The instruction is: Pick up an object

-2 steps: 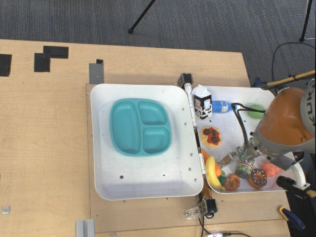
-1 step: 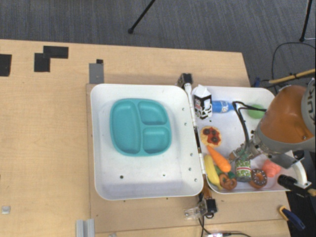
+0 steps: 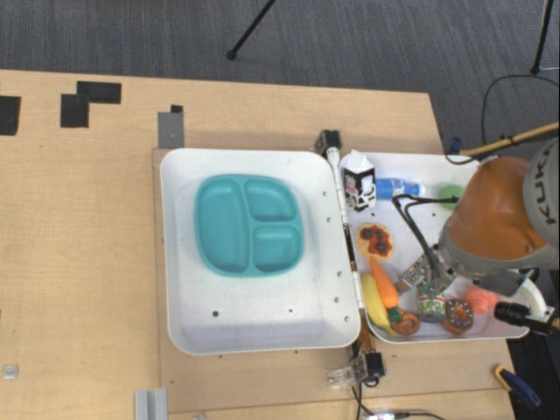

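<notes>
The right bin point(image 3: 411, 163) holds several toy foods. A black-and-white milk carton point(image 3: 359, 183) stands at its far left corner, with a blue bottle point(image 3: 399, 187) and a green item point(image 3: 451, 195) lying beside it. A pizza slice point(image 3: 376, 240) lies flat in the middle left. An orange carrot point(image 3: 383, 284) and a yellow banana point(image 3: 374, 304) rest along the left wall. My gripper point(image 3: 423, 278) hangs low over the bin's near part, just right of the carrot and above a small green-and-white item point(image 3: 430, 305). The orange-banded arm point(image 3: 494, 213) hides the bin's right half.
The left bin point(image 3: 188, 322) holds a teal divided plate point(image 3: 249, 224). A brown round toy point(image 3: 404, 323), a dark donut point(image 3: 458, 317) and a pink item point(image 3: 482, 302) crowd the right bin's near edge. A black cable point(image 3: 411, 221) loops over the right bin.
</notes>
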Tool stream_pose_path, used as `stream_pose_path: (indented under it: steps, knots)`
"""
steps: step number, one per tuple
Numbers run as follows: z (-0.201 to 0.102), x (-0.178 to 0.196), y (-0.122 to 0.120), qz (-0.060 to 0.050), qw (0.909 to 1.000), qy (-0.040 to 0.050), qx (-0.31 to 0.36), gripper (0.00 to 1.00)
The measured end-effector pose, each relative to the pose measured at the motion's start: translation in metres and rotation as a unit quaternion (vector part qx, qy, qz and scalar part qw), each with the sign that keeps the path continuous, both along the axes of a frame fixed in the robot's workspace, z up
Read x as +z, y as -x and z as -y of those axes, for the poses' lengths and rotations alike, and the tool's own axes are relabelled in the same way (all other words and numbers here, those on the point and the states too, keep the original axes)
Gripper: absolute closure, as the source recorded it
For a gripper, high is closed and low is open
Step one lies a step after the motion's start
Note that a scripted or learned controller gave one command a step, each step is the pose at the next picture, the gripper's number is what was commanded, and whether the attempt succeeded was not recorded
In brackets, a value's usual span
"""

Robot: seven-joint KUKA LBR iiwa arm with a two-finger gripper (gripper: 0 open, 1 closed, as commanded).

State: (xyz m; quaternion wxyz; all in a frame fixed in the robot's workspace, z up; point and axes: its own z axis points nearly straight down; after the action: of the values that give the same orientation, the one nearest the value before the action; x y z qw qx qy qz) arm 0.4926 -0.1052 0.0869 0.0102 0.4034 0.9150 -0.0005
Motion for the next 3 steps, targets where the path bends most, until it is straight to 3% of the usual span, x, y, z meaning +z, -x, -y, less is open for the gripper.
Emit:
stream_pose_path:
  steps: [1,2,3]
  knots:
    - [0.0022,-0.0001,-0.0014,0.005,1.0,0.0029,-0.001,0.0]
    - [0.0008,0.0006,-0.0037,0.006,0.986,0.0057,0.167,0.0]
    - [0.0018,0.0007,-0.0039,0.006,0.9752,0.0051,0.221,0.0]
